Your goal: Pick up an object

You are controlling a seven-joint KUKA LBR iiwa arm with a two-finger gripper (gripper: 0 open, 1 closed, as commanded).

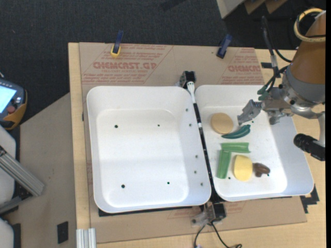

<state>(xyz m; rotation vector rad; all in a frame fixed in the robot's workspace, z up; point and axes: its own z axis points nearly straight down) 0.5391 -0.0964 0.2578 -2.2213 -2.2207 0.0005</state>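
We saw the arm (310, 61) reaching in from the right over the right bin (289, 187), its orange band high at the frame's right edge and the grey wrist below it. The gripper (250, 112) hung above the far middle of that bin, just right of a tan round disc (222, 123) and just above a dark green curved pod (237, 133). We could not tell whether its hand was open or closed, and we saw nothing held in it.

The objects all lay in the right bin. The disc sat near the bin's left wall, with the curved pod just beside it on the right and slightly nearer. Nearer still lay a light green L-shaped piece (226, 159), one leg running left to right and the other running toward the near edge. A yellow lump (242, 168) rested against the right side of that piece, and a small brown object (261, 169) touched the lump's right side.

The left bin (98, 118) sat beside the right one, the two meeting along a black strip (199, 133). Both rested on a brown cardboard sheet (83, 76), which was pinned at its far edge by a yellow clamp (116, 48) and a blue clamp (224, 45).
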